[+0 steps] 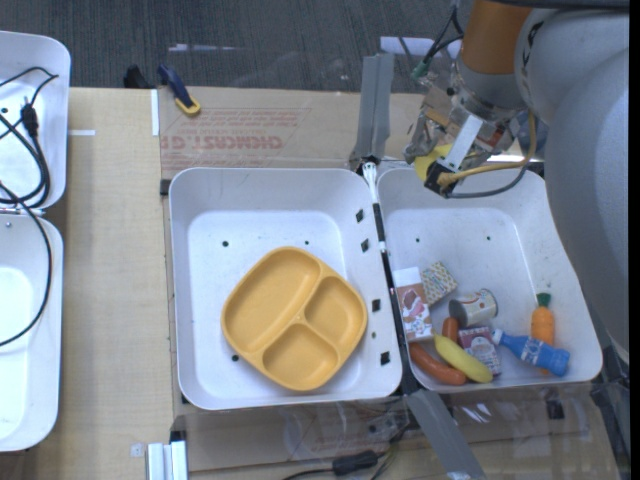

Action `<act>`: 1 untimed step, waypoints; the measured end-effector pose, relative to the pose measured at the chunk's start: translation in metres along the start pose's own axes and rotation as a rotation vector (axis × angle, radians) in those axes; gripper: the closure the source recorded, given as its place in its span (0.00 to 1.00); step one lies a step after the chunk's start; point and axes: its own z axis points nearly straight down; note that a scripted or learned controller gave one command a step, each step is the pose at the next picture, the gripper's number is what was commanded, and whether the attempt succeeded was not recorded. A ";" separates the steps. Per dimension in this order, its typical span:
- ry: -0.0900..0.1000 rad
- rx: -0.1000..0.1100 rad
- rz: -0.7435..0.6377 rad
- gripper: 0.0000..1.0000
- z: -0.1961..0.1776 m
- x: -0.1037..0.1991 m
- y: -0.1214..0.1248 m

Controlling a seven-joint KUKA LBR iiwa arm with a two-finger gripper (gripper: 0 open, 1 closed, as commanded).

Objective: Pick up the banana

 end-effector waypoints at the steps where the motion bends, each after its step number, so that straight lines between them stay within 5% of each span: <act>1: -0.002 0.002 0.027 1.00 0.003 0.060 -0.061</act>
